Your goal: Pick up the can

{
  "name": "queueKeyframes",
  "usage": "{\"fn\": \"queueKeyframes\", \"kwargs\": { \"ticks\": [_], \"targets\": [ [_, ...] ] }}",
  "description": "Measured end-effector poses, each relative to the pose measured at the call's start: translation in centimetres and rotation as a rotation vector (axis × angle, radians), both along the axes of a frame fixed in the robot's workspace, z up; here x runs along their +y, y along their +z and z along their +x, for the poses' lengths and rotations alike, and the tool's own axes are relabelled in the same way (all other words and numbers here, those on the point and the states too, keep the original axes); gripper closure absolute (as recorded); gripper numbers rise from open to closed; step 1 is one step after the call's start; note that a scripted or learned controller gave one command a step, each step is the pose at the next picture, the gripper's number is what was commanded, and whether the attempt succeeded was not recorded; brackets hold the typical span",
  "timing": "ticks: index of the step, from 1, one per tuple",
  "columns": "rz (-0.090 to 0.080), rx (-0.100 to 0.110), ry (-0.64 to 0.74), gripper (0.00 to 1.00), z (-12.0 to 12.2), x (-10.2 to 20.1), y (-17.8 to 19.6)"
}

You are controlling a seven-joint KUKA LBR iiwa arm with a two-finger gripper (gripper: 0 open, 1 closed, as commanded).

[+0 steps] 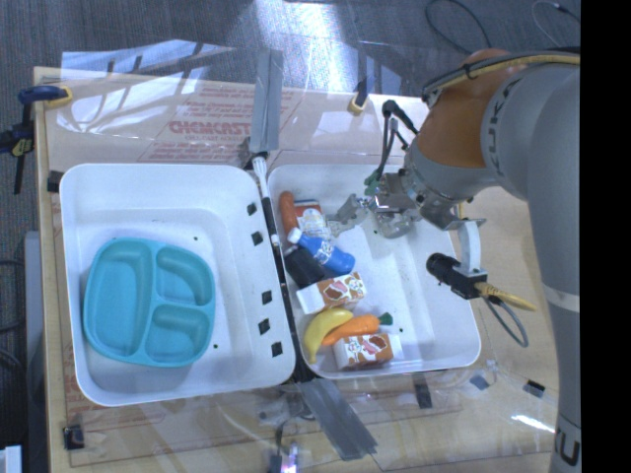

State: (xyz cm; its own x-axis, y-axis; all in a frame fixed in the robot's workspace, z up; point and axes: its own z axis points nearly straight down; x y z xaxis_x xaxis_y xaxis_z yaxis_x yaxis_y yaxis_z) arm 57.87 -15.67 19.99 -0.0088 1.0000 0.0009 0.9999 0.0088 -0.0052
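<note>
A pale wooden bench [118,106] on grey carpet bears two white bins — the metal gripper [357,208], centre-right, hangs open, grasping nothing.

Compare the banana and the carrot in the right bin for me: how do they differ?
The banana is yellow and curved; the carrot is orange, straight, with a green tip. The banana lies nearer the divider, the carrot on its right side, touching it. Both lie flat near the front of the right bin.
</note>
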Motion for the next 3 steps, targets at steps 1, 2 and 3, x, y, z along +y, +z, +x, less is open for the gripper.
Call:
{"fn": "queueKeyframes", "kwargs": {
  "ticks": [1, 2, 3],
  "targets": [
    [-0.002, -0.002, -0.112, 0.00, 2.7, -5.3, -3.2],
    [-0.002, -0.007, -0.109, 0.00, 4.6, -4.6, -10.6],
    [-0.002, -0.002, -0.265, 0.00, 4.4, 0.1, -10.7]
  ]
}}
